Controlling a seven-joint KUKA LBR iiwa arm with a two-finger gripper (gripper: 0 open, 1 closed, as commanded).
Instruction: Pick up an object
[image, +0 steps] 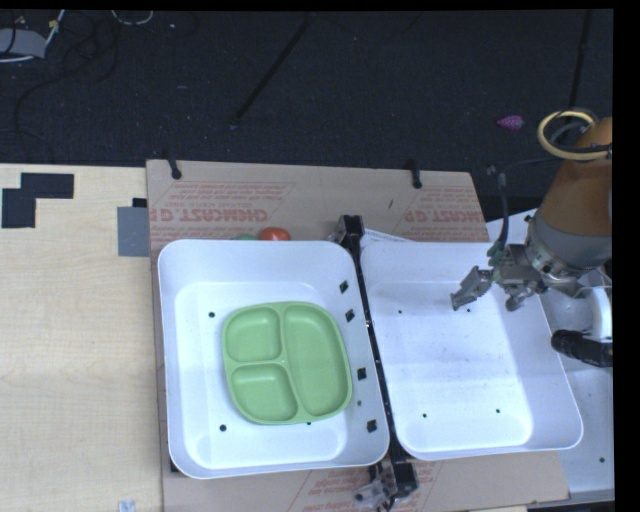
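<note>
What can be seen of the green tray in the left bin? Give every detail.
The green tray is a pale green divided plate, seemingly plastic, with rounded corners and three compartments: two smaller ones on its left side, one long one on its right. It lies flat, right side up, slightly rotated, on the floor of the left bin, about central, short of the walls. Its compartments look bare. The gripper is off over the right bin, apart from it.

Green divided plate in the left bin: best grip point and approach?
Judging by its pose, take the green divided plate by its raised outer rim, coming from above. It lies flat on the left bin's floor, apart from the walls, so a side approach has nothing to pinch. The right-hand rim is nearest the gripper, which sits over the right bin.
</note>
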